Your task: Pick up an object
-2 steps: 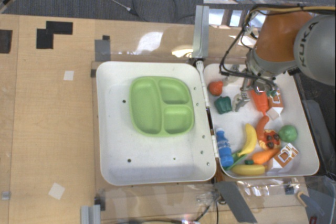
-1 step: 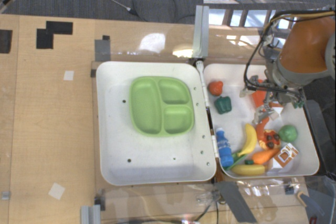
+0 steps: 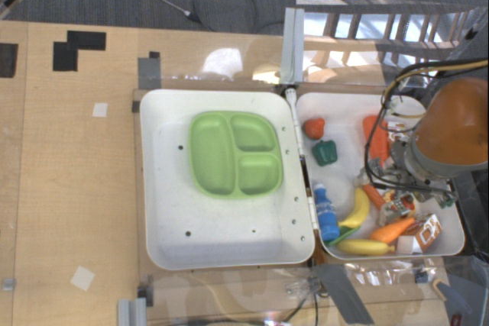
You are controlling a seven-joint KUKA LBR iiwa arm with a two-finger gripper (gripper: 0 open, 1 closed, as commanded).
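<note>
arm point(image 3: 451, 130) over right bin point(image 3: 344, 114), tool perhaps hidden

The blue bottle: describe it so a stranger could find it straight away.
Find the right-hand white bin, the one crowded with toy food. Along its left wall, toward the near corner, lies the blue bottle with a white cap. It is the only blue item, next to the yellow bananas.

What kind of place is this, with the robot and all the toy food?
Probably a robot lab or test bench. A robot arm reaches over two white bins on a wooden bench. One holds a green plate, the other toy food such as a banana, and cables lie behind.
</note>
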